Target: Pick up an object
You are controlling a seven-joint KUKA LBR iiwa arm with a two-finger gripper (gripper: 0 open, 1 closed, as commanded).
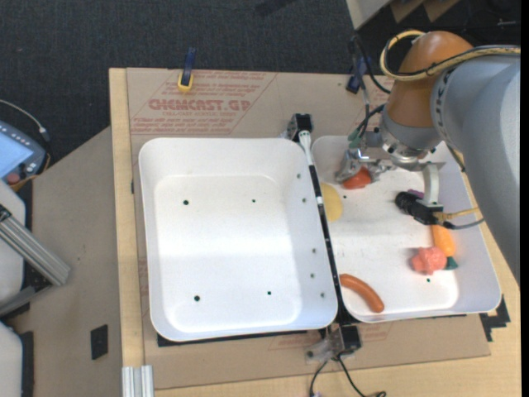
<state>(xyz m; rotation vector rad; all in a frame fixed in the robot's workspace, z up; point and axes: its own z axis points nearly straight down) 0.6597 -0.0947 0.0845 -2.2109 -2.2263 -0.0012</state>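
While the gripper (360,168) hung low over the right bin (475,292), a small red object (357,180) sat right at its tips — honestly couldn't tell if it was grabbed. A sausage (362,292) and a pink thing (428,260) lay nearer the front.

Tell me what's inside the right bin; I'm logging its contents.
The right bin holds a sausage, pink piece, orange piece, yellow piece and red piece at the claw; the arm covers its far corner.
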